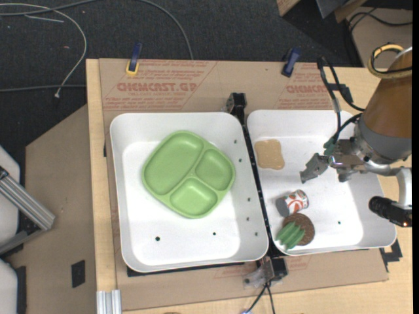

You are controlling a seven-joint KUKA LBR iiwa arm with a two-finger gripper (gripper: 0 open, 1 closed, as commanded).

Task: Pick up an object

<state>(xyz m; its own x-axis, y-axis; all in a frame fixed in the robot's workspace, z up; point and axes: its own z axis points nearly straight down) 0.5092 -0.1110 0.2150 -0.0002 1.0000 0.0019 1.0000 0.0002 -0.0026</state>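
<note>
Two shallow white bins sit side by side on a cardboard-covered bench [196, 283]. The cardboard carries red printed lettering: "CHEMCAST GP" reads above the left bin, and a partly hidden repeat of the same print runs above the right bin. Two blue clamps [135, 57] grip the far edge of the cardboard.

The left bin [131, 241] holds a light green divided plate [188, 173] with three compartments, lying flat near the bin's centre.

The right bin [353, 237] holds three small objects along its left side: a flat tan piece [269, 154] toward the far end, a small can [292, 202] with a white and orange-red label lying on its side, whose print is too small to read, and a round brown-and-green object [296, 231] at the near wall, just beside the can.

The arm [393, 110] enters from the right. Its gripper [314, 169] hangs above the right bin, between the tan piece and the can and apart from both. The fingers appear spread, with nothing between them.
</note>
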